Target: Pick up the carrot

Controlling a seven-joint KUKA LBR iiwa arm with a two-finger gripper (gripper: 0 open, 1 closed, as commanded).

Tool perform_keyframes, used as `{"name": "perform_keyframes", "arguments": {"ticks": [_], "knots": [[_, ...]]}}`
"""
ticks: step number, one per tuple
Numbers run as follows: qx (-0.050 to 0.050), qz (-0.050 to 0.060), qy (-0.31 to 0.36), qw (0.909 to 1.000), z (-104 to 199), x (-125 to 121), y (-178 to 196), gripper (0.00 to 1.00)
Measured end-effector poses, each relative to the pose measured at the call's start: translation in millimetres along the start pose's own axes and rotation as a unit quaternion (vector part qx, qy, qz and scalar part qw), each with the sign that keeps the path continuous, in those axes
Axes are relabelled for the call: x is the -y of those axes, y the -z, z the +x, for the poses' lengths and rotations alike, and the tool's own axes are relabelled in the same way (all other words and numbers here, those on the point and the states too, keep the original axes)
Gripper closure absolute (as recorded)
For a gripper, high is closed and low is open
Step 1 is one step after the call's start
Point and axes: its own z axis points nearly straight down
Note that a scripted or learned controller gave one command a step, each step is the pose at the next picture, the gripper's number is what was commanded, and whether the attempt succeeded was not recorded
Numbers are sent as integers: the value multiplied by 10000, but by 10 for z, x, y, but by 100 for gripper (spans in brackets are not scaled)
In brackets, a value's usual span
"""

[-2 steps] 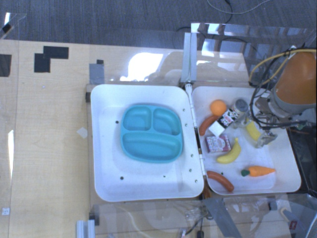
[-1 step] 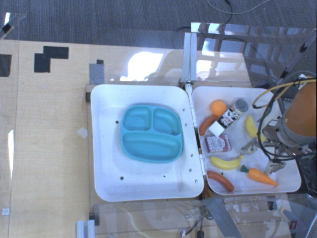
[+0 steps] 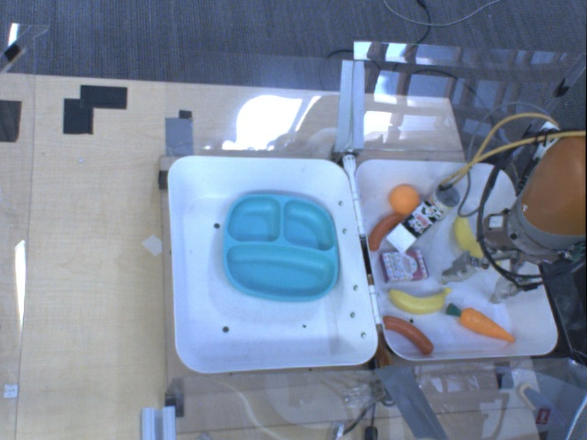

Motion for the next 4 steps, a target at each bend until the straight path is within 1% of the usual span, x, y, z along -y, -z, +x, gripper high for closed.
{"name": "perform_keyframes", "arguments": {"ticks": [1, 2, 3, 4], "knots": [[-1, -4, -1530, 9882, -31, 89, 456, 0], [-10, -9, -392, 9992, 36, -81, 2, 0], [-7, 2, -771, 9970, -418, -293, 9, 0], [-23, 9, -646, 9979, 203, -413, 9, 0]]}}
